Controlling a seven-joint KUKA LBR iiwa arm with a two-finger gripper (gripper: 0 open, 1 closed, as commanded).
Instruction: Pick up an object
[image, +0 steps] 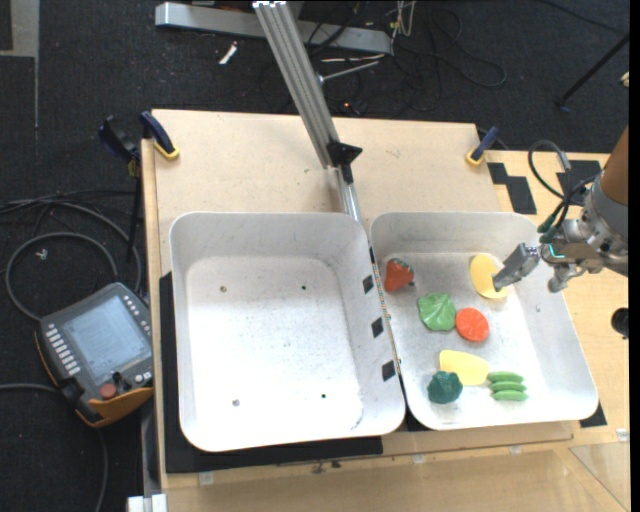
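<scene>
We see arm entering from right, fingers (530, 268) hanging over right bin (560, 340), just beside pale yellow round piece (484, 273) near bin's far side. Fingers spread, nothing between them (one tip close to yellow piece, contact unclear). Same bin holds red strawberry (399, 274), green leafy piece (436, 311), orange ball (472, 324), yellow wedge (463, 366), dark green broccoli (444, 387), green pea pod (507, 386). Left bin (190, 300) beside it on desk (250, 160).

Robotics lab. Evidence: plywood bench (260, 170) clamped at corners, two white bins (200, 240), teach pendant (95, 345) on dark carpet, loose cables (40, 260), aluminium camera mast (305, 85), KUKA arm (610, 200).
</scene>
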